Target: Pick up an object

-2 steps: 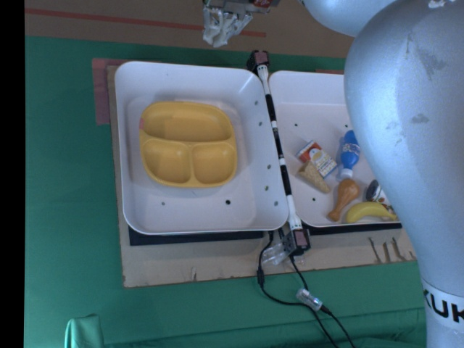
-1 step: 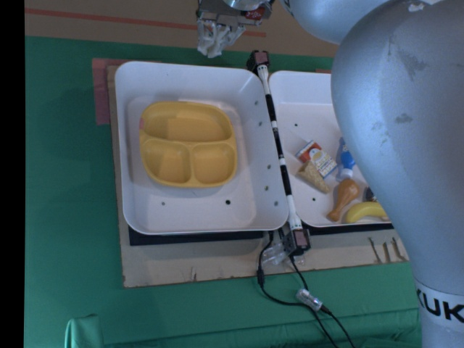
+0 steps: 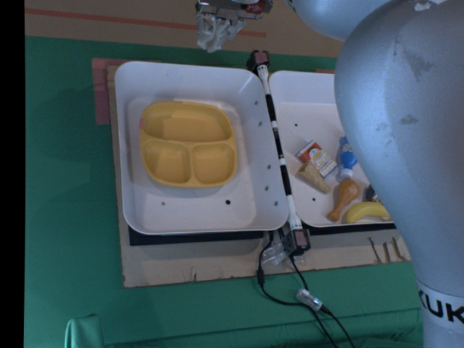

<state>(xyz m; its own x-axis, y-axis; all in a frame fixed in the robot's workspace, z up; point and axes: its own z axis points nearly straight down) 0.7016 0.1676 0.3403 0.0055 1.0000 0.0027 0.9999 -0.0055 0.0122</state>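
Observation:
My gripper (image 3: 216, 36) hangs at the top of the view, above the bench just beyond the far rim of the left bin (image 3: 138, 216). The right bin (image 3: 297, 96) holds a small orange and white box (image 3: 317, 154), a tan wedge (image 3: 313, 177), a blue and white bottle (image 3: 347, 156), a brown drumstick (image 3: 344, 196) and a yellow banana (image 3: 366, 211). These lie close together near that bin's front, well away from the gripper. My arm covers the right part of this bin.
A yellow divided plate (image 3: 188, 151) lies in the left bin. A black and white striped bar (image 3: 278, 151) runs between the bins. Cables (image 3: 290, 288) trail over the cardboard and green mat in front.

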